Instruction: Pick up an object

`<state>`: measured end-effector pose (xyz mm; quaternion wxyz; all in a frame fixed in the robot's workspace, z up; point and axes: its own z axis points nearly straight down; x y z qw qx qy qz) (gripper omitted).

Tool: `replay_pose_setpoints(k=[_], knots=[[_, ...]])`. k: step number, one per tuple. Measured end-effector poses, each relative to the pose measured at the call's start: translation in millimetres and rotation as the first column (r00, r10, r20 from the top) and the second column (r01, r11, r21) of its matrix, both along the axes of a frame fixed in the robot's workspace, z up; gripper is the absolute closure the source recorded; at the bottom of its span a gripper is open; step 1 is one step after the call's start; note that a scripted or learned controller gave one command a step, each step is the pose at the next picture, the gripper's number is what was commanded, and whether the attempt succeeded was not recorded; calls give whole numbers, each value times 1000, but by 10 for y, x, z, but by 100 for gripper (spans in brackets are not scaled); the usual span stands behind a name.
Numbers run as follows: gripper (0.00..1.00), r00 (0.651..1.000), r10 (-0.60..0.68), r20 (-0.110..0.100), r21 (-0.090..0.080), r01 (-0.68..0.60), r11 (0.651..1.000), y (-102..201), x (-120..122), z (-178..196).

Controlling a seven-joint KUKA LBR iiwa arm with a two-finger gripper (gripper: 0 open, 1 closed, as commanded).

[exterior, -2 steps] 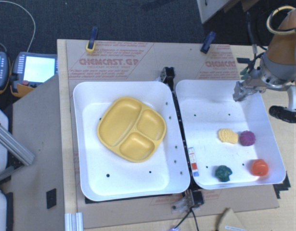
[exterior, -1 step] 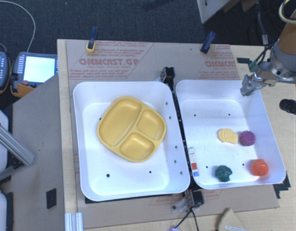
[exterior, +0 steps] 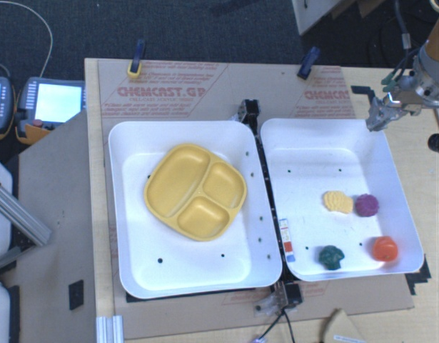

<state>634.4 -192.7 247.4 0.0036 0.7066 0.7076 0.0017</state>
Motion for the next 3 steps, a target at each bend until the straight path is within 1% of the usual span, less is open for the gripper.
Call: replay_pose_setpoints(k=[1,2,3], knots=[[100,1000,4,-9,6,-4,1000,559,-73,-122],[100,1000,5,-10,6,-4,1000,1116,-165,-226],[100,1000,5,-9,5,-5,1000,1636,-250,-135]])
